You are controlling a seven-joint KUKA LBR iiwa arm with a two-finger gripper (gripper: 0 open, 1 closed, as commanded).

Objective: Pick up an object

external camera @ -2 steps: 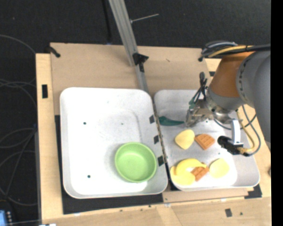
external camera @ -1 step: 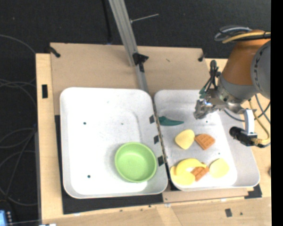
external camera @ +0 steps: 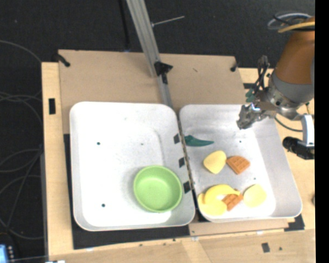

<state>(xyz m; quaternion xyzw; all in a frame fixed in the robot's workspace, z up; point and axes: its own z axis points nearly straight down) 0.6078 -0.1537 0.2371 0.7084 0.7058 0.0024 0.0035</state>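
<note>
step: pre-grasp, gripper [external camera: 247, 119] above right bin's [external camera: 279, 169] far end, nothing between fingers, spread unclear | next: descend onto waffle piece [external camera: 238, 164] beside yellow piece [external camera: 214, 161]

Matt white plastic bins [external camera: 126, 125], smooth green plastic bowl [external camera: 158, 188], pale wood table [external camera: 55, 163], brushed metal pole [external camera: 145, 32].

**Bench setup, seen from above**

A light wooden bench [external camera: 52, 147] is topped by a brown board [external camera: 109, 78]. Two shallow white bins are set on it side by side: left bin [external camera: 115, 130], right bin [external camera: 274, 163], edges touching.
</note>
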